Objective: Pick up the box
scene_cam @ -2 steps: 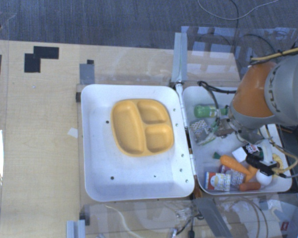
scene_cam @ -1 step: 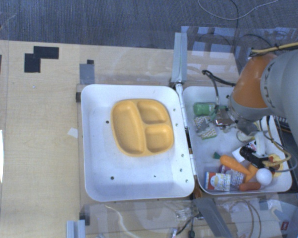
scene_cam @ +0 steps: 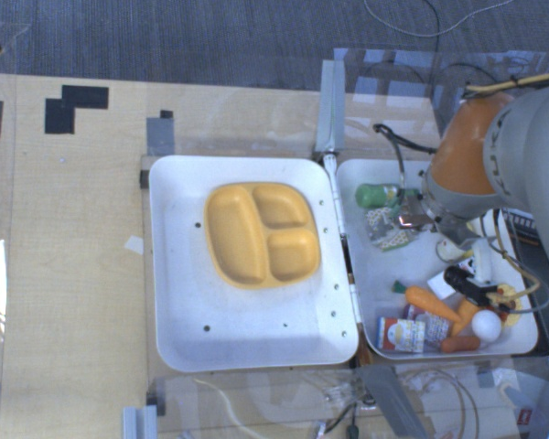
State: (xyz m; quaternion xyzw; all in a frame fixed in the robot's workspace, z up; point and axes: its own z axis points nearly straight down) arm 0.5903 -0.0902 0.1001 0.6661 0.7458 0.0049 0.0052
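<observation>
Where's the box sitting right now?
In the camera view the box lies flat at the near edge of the right bin, just left of the carrot and the white ball.

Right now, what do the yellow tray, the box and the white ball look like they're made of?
Yellow tray: probably moulded plastic, matte, with smooth rounded compartments and an even colour.
Box: likely printed cardboard or coated carton, flat faces with red and white print; too small to be sure.
White ball: smooth and slightly glossy, maybe plastic; could be an egg shape.
</observation>
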